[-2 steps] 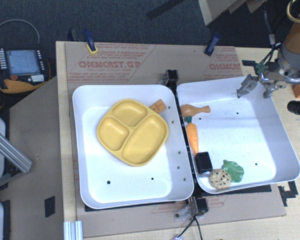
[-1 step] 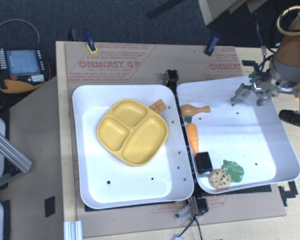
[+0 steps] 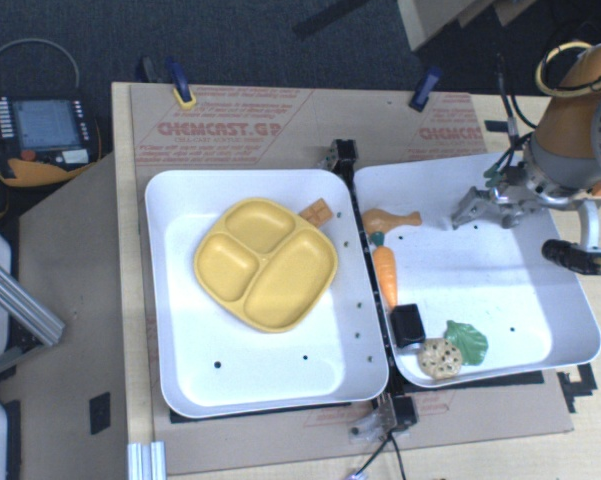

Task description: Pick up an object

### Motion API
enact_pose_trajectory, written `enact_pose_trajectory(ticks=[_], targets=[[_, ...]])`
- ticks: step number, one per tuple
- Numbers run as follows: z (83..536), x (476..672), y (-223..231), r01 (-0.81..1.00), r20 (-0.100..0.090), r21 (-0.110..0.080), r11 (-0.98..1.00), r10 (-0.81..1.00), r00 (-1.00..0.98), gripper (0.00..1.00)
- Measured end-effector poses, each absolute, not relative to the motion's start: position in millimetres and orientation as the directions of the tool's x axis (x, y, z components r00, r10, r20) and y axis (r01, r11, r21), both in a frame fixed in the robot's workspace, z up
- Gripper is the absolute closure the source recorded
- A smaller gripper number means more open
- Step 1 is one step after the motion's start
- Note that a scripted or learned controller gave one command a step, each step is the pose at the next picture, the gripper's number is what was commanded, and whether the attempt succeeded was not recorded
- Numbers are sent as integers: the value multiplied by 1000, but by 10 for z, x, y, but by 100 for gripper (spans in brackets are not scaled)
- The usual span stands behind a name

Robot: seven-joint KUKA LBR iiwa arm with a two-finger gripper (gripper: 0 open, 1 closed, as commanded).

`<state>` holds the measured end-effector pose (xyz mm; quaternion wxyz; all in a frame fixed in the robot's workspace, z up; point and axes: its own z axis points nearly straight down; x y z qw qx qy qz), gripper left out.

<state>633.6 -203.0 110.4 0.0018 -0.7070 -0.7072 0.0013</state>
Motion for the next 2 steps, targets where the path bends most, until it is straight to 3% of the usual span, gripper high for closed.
enact_pose_trajectory(ticks=[1,2], targets=[[939,6394,-2006,1000,3,10,4,1000,-4,0],[1074,6424,-2011,1000,-3,23,6,1000,-6,100]])
